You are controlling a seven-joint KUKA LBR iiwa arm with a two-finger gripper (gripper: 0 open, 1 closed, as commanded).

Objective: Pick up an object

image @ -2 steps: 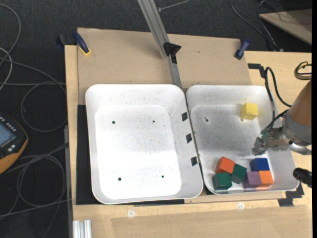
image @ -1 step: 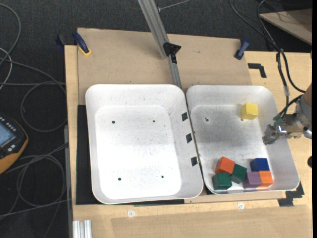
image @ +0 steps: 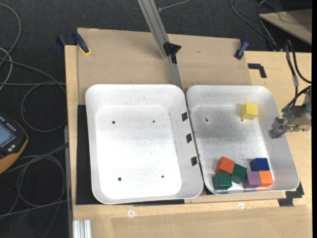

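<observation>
The right bin (image: 277, 148) holds several small blocks. A yellow block (image: 249, 111) lies alone near its far right corner. Clustered at the near edge are an orange block (image: 226, 165), two green blocks (image: 239, 172) (image: 222, 181), a blue block (image: 259, 164), a purple block (image: 253, 178) and another orange block (image: 266, 177). My gripper (image: 283, 125) hangs over the right rim of this bin, to the right of the yellow block and a little nearer. It is small and partly cut off at the frame edge. Nothing is seen in its grasp.
The left bin (image: 94, 133) sits beside the right one, joined by black clips (image: 188, 138). A metal pole (image: 157, 24) slants in from the top to the gap between the bins. Blue clamps (image: 82, 44) (image: 241, 48) hold the board's far corners. Cables lie on the floor at left.
</observation>
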